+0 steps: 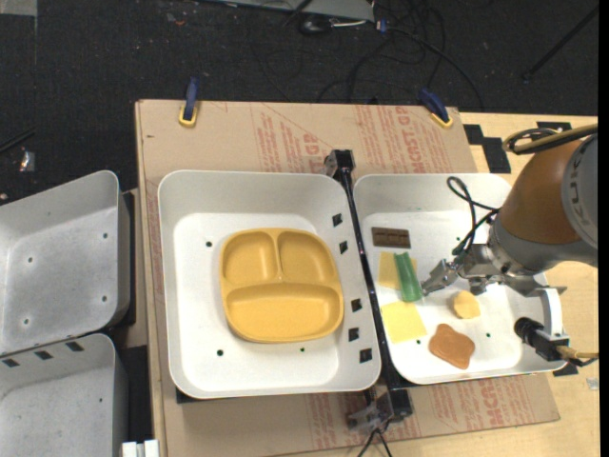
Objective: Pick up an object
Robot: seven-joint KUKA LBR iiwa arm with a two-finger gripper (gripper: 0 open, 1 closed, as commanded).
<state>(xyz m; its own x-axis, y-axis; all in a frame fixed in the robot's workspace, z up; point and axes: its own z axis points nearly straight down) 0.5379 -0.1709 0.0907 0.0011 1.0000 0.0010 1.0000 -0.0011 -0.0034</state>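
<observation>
Two white bins sit side by side: the left bin (186, 255) holds a yellow divided tray (282, 285), the right bin (419, 193) a scatter of small pieces. Of these, the yellow slice (402, 320) looks flat and thin, awkward to pinch; the green stick (408, 276) and brown piece (451, 346) seem light and rigid. The small yellow chunk (465, 305), just beside the gripper (455, 276), looks easiest, taken across its sides. Whether the gripper is spread or closed cannot be told. The bin wall is near on the right; open floor lies toward the dark bar (390, 237).
</observation>
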